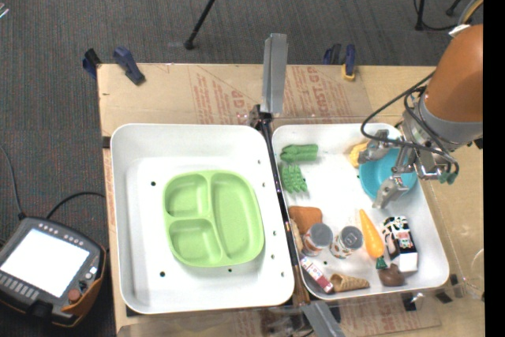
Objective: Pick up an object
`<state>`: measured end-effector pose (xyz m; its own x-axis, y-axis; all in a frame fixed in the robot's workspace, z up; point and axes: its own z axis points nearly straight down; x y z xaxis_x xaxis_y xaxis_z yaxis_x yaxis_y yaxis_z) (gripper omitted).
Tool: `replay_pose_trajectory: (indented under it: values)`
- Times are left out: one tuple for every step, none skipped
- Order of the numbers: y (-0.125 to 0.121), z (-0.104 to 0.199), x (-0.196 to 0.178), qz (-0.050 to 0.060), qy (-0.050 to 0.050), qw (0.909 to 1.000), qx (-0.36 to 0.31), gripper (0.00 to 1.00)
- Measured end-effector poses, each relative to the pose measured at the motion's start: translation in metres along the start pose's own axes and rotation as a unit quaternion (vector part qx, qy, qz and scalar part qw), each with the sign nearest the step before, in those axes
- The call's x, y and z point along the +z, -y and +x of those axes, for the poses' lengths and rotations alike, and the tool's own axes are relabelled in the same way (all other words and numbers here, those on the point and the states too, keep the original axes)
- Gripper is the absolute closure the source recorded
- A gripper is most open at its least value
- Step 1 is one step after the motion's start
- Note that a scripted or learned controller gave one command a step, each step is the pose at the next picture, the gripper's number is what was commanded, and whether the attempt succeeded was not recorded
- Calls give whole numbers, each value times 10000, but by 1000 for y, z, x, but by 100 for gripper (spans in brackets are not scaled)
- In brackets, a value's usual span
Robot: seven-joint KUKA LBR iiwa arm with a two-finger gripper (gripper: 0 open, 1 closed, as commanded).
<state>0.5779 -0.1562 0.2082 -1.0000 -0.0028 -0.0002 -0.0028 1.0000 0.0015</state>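
I saw hand [392, 189] over round blue plastic bowl [379, 172] | bowl just left beneath | finger state: couldn't tell

The gripper [392, 191] hangs over the right bin [339, 140]. Beneath it and touching it sits a blue bowl [377, 174], tilted, with a yellow piece [358, 153] at its far left edge. Just below the gripper lies an orange carrot [371, 234], beside a black-and-white cow carton [399, 239]. Lower left stand two small cans [333, 238] and a brown piece [304, 217]. Farther left lie two green vegetables [297, 166]. At the bin's near edge rests an ice-cream cone [348, 282].
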Motion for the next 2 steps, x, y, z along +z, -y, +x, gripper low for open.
replay_pose_trajectory:
  values:
    - [21, 21, 110, -12, -52, 9981, 617, 0]
    - [-5, 53, 122, -3, -15, 9955, 945, 0]
